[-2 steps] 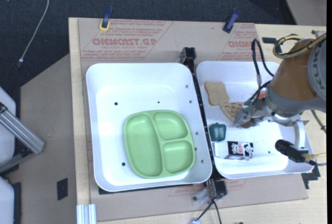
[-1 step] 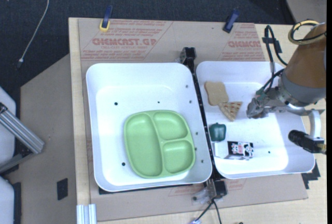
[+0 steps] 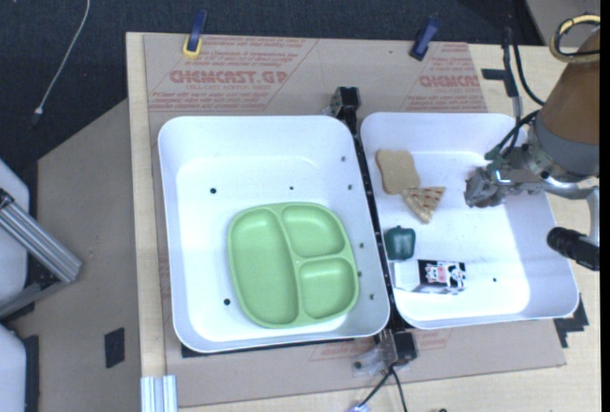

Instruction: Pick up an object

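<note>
Here, gripper (image 3: 483, 189) over right bin (image 3: 534, 296), finger state unclear, bread slice (image 3: 396, 170) lengthwise up-down.

Glossy green plastic plate (image 3: 291, 264), smooth white bins (image 3: 257, 148)

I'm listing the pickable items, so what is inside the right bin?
The right bin holds a tan bread slice, a waffle-patterned wedge, a green pepper toy and a black-and-white carton. The claw hangs above it, hiding the floor beneath.

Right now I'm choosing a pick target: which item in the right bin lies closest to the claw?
The tan waffle-patterned wedge; it lies just left of the claw, nearer than the others.
</note>
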`<state>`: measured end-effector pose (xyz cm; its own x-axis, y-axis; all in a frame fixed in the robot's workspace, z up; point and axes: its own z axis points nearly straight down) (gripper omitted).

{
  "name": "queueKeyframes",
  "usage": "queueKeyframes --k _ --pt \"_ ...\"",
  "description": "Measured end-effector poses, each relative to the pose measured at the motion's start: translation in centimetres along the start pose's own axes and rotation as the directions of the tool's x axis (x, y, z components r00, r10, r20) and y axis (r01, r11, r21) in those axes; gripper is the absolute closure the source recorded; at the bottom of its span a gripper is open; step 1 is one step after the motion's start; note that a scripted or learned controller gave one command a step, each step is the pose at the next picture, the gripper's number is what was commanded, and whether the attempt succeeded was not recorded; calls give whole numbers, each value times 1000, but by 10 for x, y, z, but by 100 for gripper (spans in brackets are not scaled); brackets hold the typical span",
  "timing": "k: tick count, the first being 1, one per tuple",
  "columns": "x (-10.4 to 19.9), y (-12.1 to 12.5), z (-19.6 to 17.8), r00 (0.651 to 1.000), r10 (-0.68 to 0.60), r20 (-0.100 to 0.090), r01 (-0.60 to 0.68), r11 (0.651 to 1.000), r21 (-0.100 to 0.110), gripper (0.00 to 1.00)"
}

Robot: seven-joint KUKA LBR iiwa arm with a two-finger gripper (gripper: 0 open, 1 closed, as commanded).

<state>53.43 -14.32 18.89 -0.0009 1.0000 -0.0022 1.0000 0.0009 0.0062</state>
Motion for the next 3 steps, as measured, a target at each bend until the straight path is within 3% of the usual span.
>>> queueKeyframes --k 2,3 --pt "0 8 -87 1000 0 0 0 1000 0 100" --pt "58 1 -70 1000 -5 -5 5 1000 9 100"
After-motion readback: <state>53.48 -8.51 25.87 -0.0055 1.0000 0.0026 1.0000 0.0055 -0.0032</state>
